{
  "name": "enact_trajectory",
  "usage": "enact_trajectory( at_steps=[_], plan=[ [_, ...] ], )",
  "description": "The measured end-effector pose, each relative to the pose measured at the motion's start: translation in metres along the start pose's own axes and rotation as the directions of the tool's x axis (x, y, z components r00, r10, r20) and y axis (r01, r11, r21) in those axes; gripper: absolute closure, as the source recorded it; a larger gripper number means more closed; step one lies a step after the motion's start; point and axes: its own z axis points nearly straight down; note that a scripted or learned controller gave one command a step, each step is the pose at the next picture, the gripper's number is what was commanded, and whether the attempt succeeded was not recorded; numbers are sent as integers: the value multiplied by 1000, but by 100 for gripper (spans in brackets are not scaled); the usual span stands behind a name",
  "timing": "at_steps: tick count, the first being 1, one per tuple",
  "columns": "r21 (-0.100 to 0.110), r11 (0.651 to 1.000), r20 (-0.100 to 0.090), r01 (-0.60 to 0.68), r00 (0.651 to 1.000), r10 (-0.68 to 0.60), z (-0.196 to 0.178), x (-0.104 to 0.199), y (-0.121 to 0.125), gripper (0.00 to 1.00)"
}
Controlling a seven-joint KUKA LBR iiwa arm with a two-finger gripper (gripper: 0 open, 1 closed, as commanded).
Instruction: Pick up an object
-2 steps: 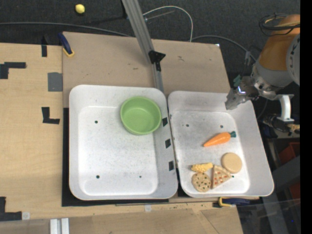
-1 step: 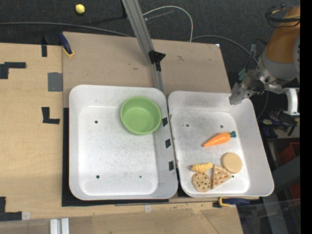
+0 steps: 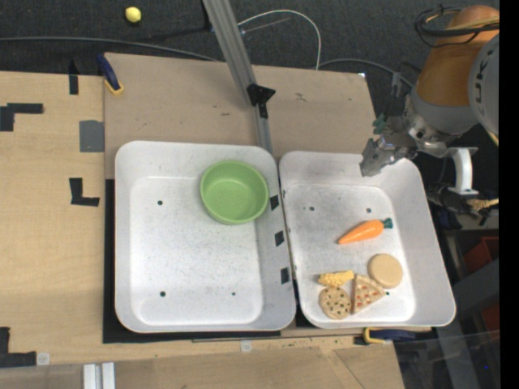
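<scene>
The pincer [image 3: 375, 162] is held over the right bin's [image 3: 422, 217] far edge — its state cannot be told; the surface [image 3: 49, 217] is pale wood.

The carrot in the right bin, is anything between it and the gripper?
Nothing visible. The gripper is over the far end of the right bin, and bare bin floor lies between it and the carrot. The cookie and other food lie nearer the camera.
</scene>
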Motion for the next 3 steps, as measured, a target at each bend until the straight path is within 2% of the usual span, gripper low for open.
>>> enact_trajectory(
  at_steps=[2, 3],
  plan=[
    [4, 1000, 0, 0, 1000, 0, 7, 107, -40, 100],
    [4, 1000, 0, 0, 1000, 0, 15, 156, -49, 100]
  ],
)
